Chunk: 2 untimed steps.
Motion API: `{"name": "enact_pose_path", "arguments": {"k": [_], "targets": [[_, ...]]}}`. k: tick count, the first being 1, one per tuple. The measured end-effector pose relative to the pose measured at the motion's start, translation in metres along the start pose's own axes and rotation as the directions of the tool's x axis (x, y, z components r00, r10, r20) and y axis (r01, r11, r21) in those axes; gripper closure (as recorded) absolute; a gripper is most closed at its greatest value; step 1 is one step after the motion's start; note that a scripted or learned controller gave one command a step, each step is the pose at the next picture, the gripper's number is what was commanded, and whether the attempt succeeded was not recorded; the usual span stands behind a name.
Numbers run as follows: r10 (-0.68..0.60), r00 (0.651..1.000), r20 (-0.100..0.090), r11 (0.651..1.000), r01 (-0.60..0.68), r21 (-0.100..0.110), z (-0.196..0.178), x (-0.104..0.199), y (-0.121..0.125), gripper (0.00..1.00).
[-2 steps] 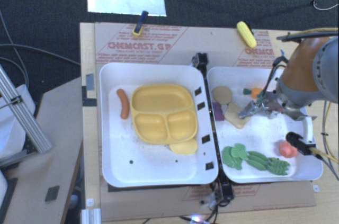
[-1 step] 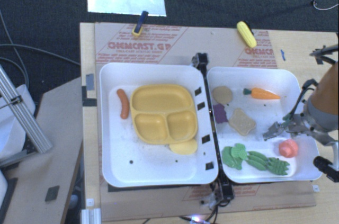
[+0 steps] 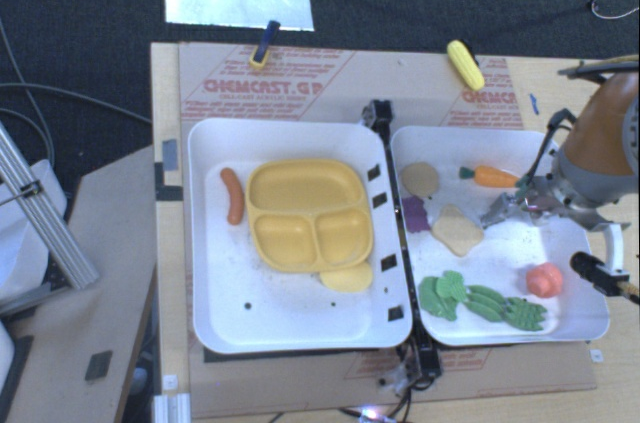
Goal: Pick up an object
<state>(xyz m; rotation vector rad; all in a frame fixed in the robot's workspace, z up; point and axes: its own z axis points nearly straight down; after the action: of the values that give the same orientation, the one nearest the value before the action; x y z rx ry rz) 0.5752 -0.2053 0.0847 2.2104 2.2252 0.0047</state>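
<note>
Dark carpet surrounds a bench [image 3: 330,76] topped with printed cardboard, on which two shallow white bins sit side by side, their inner walls touching. On the cardboard behind the bins lie a toy corn cob [image 3: 465,65] and a small blue and yellow tool [image 3: 265,45], well apart from each other. Inside the left bin [image 3: 215,311] rests a yellow divided tray [image 3: 308,214], with a sausage [image 3: 233,195] just beside its left edge and a pale yellow piece [image 3: 347,279] peeking out from under its front rim. Scattered across the right bin [image 3: 585,316] are a round tan cookie [image 3: 420,179], a purple piece [image 3: 414,214] near the dividing wall, a slice of toast [image 3: 458,233], a carrot [image 3: 493,177] toward the back, a green leafy piece [image 3: 443,295], a green bean pod [image 3: 505,308] near the front wall and a pink fruit [image 3: 545,280]. From the right, the grey and orange arm [image 3: 600,146] reaches over the right bin, and its gripper [image 3: 510,209] sits low between carrot and toast, fingers spread apart and pinching nothing.
</note>
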Motion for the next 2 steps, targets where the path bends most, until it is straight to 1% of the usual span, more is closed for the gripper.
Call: {"name": "enact_pose_path", "arguments": {"k": [1, 2], "targets": [[0.009, 1.000, -0.003, 1.000, -0.009, 0.011, 0.000, -0.001, -0.078, 0.00], [-0.001, 1.000, 0.001, 1.000, 0.001, -0.003, -0.001, 0.000, -0.003, 0.00]]}}
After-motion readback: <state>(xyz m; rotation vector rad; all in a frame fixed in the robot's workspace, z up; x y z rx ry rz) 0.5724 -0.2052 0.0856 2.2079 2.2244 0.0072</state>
